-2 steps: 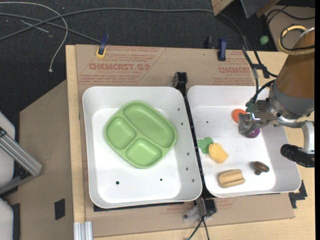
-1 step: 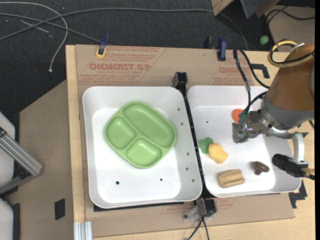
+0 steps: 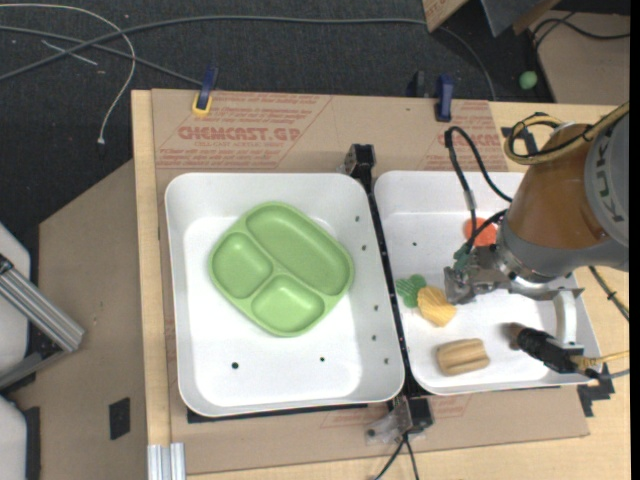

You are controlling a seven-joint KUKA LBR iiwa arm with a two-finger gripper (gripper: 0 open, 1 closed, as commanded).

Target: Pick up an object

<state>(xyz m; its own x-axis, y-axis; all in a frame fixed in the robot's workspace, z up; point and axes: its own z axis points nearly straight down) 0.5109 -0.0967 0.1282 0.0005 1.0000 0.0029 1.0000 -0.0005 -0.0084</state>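
Note:
My gripper [image 3: 458, 284] hangs low in the right bin [image 3: 420, 203], near its middle. Just to its lower left a yellow piece [image 3: 437, 309] lies, touching or almost touching the gripper. A small green piece [image 3: 408, 289] sits against the yellow one on its left. Near the bin's front edge rests a tan block [image 3: 461, 356]. An orange thing [image 3: 482, 231] peeks out behind the arm, partly hidden by it. I see nothing clearly held.
The left bin [image 3: 200, 348] holds a green divided plate [image 3: 281, 268] a little above its middle. A black clamp [image 3: 359, 157] sits at the far end of the wall between the bins. The arm's body covers the right part of the right bin.

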